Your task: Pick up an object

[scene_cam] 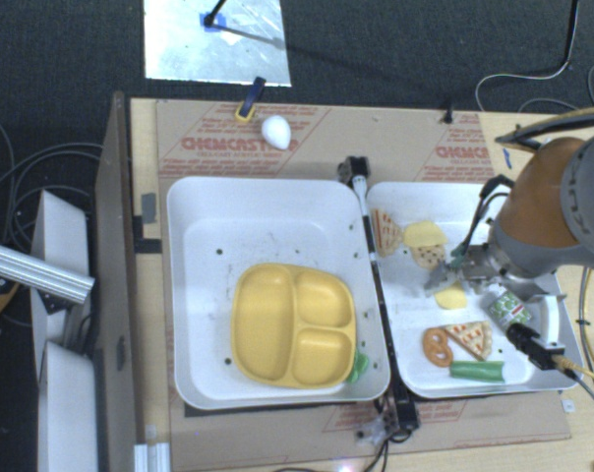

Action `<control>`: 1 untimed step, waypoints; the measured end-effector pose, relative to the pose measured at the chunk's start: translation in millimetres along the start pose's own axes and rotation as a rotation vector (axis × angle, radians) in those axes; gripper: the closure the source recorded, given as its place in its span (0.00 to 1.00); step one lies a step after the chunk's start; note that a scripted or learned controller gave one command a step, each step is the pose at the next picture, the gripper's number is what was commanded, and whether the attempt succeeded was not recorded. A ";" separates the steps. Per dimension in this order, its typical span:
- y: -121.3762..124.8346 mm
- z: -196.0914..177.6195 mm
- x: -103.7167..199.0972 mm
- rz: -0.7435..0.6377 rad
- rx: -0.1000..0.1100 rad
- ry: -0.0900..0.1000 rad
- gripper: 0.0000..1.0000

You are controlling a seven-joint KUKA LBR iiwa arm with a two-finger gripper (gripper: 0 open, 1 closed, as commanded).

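We take the small yellow piece (452,298) in the right bin (407,377) as the likeliest target. It lies just below the gripper (452,269) and above the pretzel (437,346) and pizza slice (471,338). We cannot tell the gripper's state. A short drop should meet the piece.
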State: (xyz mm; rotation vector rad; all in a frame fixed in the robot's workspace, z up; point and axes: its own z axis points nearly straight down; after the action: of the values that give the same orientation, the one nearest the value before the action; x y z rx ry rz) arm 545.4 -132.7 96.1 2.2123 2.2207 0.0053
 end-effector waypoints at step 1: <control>-5.6 -66.0 -34.8 0.005 0.000 -0.001 0.00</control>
State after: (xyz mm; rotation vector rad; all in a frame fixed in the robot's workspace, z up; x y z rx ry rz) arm 539.4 -167.4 162.1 2.2179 2.2146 0.0041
